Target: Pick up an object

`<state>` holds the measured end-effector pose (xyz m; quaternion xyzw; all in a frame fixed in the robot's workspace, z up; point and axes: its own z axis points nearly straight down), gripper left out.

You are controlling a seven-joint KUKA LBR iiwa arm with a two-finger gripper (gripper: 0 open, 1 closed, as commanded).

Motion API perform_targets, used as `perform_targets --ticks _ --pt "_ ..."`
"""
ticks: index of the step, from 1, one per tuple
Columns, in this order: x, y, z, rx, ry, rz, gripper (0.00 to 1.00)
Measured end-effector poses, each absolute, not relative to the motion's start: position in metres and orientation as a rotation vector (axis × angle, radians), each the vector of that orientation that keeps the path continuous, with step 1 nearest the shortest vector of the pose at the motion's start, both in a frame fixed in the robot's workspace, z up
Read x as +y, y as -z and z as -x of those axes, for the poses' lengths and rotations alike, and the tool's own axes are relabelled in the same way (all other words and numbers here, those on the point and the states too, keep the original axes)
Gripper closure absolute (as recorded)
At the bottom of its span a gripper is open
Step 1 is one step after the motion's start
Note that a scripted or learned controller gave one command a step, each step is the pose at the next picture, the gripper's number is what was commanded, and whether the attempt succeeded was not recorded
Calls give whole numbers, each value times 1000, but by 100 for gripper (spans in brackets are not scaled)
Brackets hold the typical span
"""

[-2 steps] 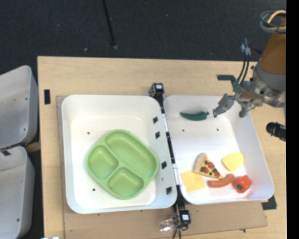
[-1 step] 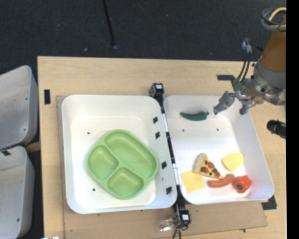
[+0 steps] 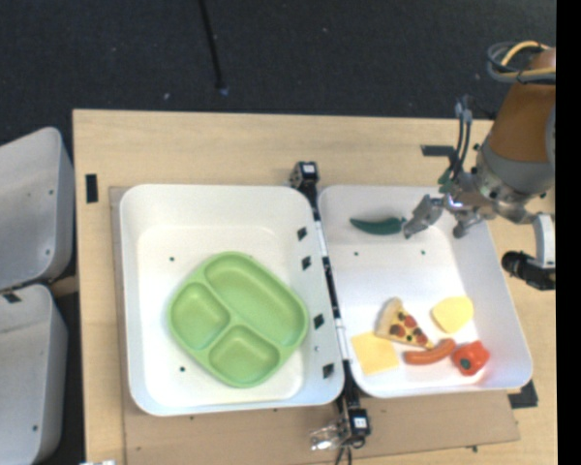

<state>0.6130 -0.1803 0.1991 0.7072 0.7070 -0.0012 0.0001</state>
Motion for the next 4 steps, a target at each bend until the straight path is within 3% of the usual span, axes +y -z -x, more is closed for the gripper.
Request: perform_targets --ticks 2,3,4 --pt "-186 -99 -608 2217 5 -2227 0" --pt "-187 -113 -610 2210 -2 -2226 100" --pt "-195 -172 -605 2215 -3 -2221 100"
